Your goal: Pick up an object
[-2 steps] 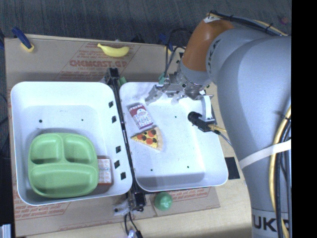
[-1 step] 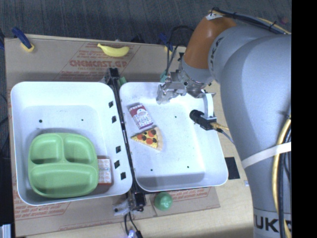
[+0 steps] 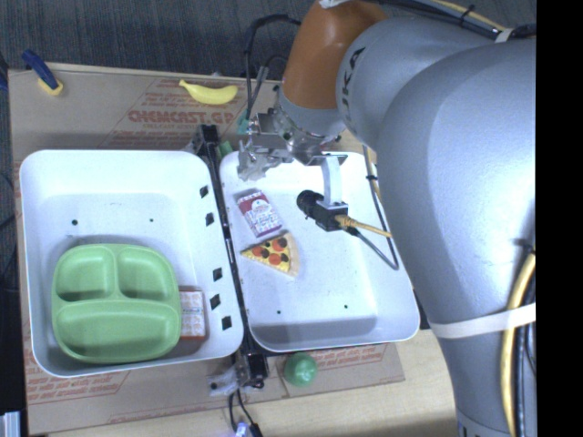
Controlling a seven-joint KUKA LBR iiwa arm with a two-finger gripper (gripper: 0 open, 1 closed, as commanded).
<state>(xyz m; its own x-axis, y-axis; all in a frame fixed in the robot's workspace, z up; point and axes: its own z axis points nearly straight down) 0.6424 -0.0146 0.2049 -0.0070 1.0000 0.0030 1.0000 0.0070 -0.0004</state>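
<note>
Bright, even light from above — the right bin [image 3: 351, 276] nearly washes out. Shadows fall soft and short; the close grey arm [image 3: 455, 171] looks slightly blurred.

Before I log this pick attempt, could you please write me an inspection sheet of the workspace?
Surface: left bin and right bin, both white, on printed cardboard.
Job's things: red packet and pizza slice in right bin; green tray and small box in left bin.
Clutter: banana, green ball and blue clip outside the bins.
Grippers: gripper over right bin's far corner, near the packet; nothing seen held.
Cables: black cables loop near the wrist.
Surroundings: dark floor beyond the cardboard.
</note>
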